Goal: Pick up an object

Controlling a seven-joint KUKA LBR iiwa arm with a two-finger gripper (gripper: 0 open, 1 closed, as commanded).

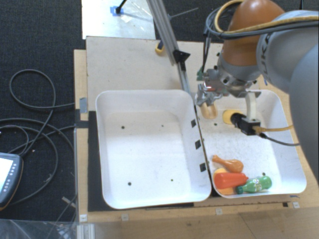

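The jaws (207,99) are lowered onto a tan bread-like piece (209,111) just below them in the right bin (294,148), though whether it is grasped cannot be told, so lifting is judged still undone.

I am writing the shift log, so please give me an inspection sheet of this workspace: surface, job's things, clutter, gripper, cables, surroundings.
Surface: bench with left bin and right bin side by side.
Job's things: in the right bin, near corner, a drumstick, carrot and green bottle; at the far end a tan piece and a yellow piece.
Clutter: nothing seen.
Gripper: gripper is over the right bin's far end, just above the tan piece.
Cables: yellow hose along the arm; black cables on the floor.
Surroundings: dark carpet; a handheld screen at the left edge.
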